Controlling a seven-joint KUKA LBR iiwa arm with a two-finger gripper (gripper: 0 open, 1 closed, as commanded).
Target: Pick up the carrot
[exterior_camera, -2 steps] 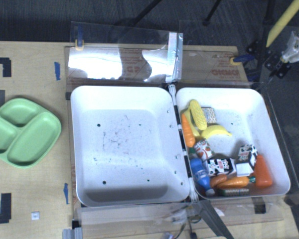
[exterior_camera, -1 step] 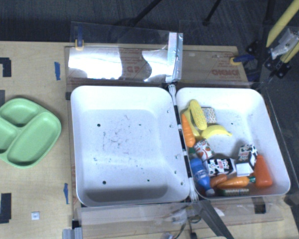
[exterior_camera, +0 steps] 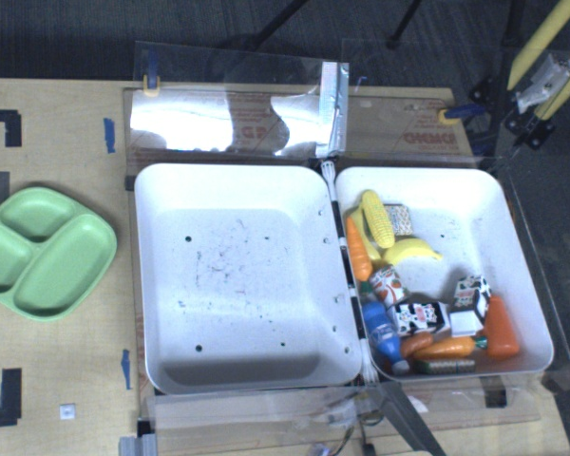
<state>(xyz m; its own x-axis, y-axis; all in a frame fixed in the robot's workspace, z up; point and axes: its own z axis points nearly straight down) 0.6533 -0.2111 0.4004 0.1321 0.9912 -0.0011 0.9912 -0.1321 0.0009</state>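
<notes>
The right bin (exterior_camera: 456,193) holds a pile of toy food along its left and front sides. A long orange carrot-like piece (exterior_camera: 358,248) lies against the bin's left wall, beside a yellow corn cob (exterior_camera: 376,218). Two more orange carrot-like pieces lie at the front: one flat along the front wall (exterior_camera: 444,347), one stubby cone at the front right corner (exterior_camera: 500,329). I cannot tell which of these is the carrot. Around them sit a yellow fruit (exterior_camera: 413,251), a blue bottle (exterior_camera: 380,329) and a black-and-white carton (exterior_camera: 420,316).
The left bin (exterior_camera: 233,274) adjoins the right one along a shared wall. A green divided plate (exterior_camera: 46,252) rests on the bench at the far left. A clear panel (exterior_camera: 237,112) stands behind the bins.
</notes>
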